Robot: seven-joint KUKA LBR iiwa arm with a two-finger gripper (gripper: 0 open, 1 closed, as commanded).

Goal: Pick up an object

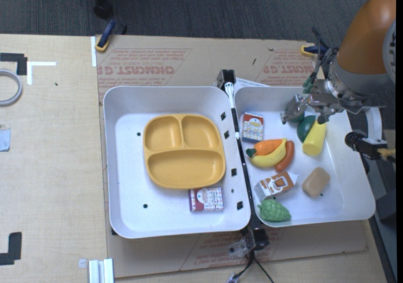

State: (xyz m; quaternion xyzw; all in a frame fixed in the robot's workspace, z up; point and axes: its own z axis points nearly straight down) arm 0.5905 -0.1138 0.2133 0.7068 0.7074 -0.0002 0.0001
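At the bottom of the frame, in the right bin (352, 212), I see a green leafy toy (275, 210), a small orange-and-white carton (277, 184) and a tan lump (315, 182). Above them lie a banana (267, 159) bunched with orange pieces, and a red-and-white box (252, 127). The left bin (119, 162) holds a yellow divided plate (184, 150) and a small red carton (206, 199). At upper right my gripper (312, 111) hangs just above a yellow cylinder (315, 138) and a green piece (305, 127); whether it's spread or closed, I cannot tell.
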